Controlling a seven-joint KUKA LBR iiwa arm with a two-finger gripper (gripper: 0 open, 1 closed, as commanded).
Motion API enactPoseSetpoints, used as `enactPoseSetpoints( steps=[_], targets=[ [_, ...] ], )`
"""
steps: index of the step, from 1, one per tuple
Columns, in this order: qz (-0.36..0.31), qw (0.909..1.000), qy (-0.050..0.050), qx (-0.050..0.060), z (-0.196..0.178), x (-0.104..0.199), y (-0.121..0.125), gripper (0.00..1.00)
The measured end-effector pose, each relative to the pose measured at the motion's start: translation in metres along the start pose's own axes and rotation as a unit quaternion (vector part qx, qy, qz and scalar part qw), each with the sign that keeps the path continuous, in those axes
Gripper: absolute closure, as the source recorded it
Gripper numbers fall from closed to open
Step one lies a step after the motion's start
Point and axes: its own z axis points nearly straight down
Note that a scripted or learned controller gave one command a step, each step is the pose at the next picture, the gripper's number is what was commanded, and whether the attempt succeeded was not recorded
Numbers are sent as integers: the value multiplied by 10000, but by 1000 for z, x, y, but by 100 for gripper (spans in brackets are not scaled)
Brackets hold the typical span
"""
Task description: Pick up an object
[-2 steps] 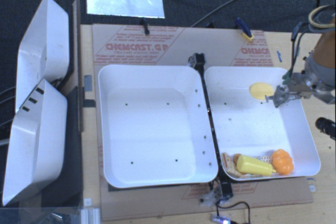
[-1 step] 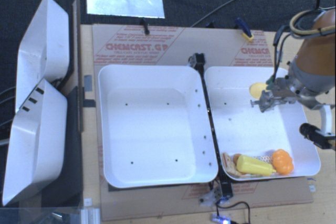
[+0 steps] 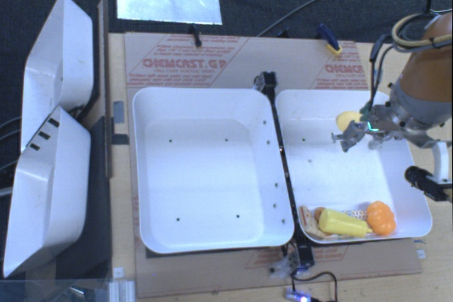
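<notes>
One small yellow ball [image 3: 347, 121] sits in the right bin [image 3: 318, 173], just beside the gripper [image 3: 359, 138]. It looks light and slippery; squeeze its round middle. Jaws: cannot tell.

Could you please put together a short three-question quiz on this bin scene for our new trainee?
1. True or false: the gripper is over the right bin.
2. Which thing lies beside the gripper, by the right bin's far wall? A) pale yellow object B) orange ball C) yellow cylinder
3. Fill in: the orange ball lies at the right bin's ____ edge.

Key: 1 true; 2 A; 3 near.
</notes>
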Motion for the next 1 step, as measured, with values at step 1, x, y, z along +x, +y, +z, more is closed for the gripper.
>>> enactPoseSetpoints(
  steps=[1],
  targets=[
    [29,10000,-1,30,69,-75,3,0]
  ],
)
